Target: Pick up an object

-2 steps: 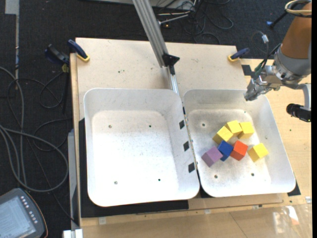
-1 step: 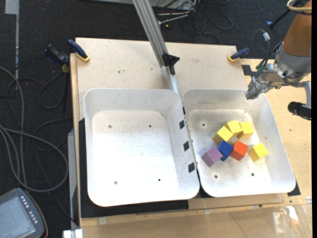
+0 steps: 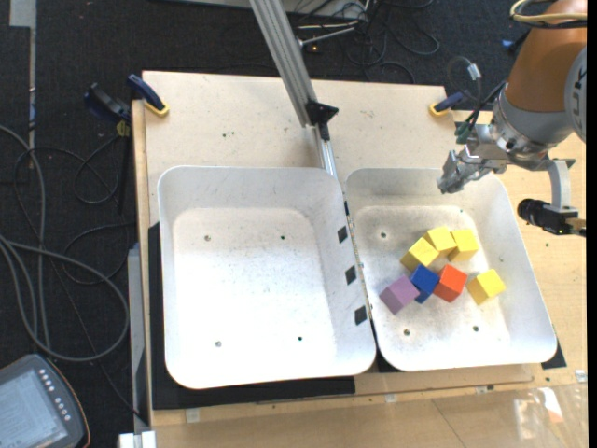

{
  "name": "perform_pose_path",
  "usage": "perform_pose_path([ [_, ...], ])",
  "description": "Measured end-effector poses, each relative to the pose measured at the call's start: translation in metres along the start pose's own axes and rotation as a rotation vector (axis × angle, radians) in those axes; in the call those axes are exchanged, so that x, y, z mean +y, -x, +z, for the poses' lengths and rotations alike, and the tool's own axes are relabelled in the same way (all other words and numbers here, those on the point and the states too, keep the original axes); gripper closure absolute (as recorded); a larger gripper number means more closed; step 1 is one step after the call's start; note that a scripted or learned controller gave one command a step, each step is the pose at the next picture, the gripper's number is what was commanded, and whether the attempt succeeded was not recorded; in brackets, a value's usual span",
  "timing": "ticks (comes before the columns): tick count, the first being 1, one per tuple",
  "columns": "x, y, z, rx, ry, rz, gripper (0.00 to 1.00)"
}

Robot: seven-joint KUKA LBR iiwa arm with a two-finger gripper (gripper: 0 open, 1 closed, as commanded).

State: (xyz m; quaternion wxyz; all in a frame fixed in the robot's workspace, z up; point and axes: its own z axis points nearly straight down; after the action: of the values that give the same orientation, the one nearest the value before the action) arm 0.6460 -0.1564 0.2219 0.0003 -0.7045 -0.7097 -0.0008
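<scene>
Lying square-on with no long axis, the blocks cluster in the right bin; jaw state unreadable.

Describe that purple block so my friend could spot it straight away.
Look at the right white bin, where a cluster of small coloured blocks sits. The purple block lies at the cluster's left end, nearest the divide between the two bins, touching the blue block. It is the only purple one; the others are yellow, blue or orange-red.
</scene>
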Motion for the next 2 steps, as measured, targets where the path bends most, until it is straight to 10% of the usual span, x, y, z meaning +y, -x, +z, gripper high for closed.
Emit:
perform_pose_path([
  [2, -0.052, -0.107, 0.002, 0.001, -0.003, 0.000, 1.00],
])
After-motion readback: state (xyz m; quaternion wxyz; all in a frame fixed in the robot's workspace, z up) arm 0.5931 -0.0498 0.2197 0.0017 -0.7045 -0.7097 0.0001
